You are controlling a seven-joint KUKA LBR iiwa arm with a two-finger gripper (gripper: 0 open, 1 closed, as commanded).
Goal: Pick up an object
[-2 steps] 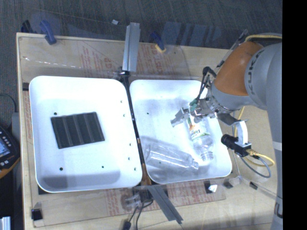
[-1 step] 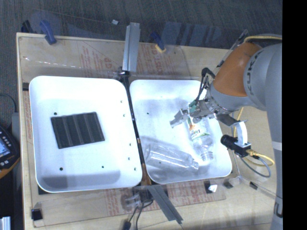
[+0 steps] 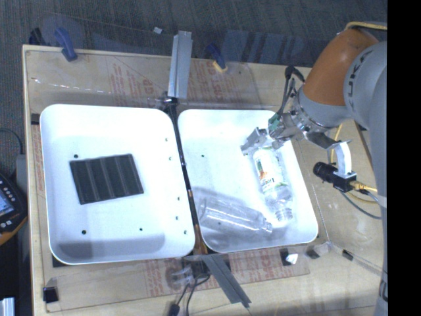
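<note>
Over the right bin (image 3: 197,133) the gripper (image 3: 258,139) hovers at the top end of a labelled clear bottle (image 3: 271,180); whether its fingers are apart or together, I cannot tell. Another clear bottle (image 3: 231,216) lies near the front, and a dark ribbed slab (image 3: 106,178) rests in the left bin (image 3: 52,130).

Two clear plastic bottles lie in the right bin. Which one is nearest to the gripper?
The labelled bottle, lying lengthwise just below the gripper. The other bottle has no visible label and lies crosswise along the bin's front edge.
</note>
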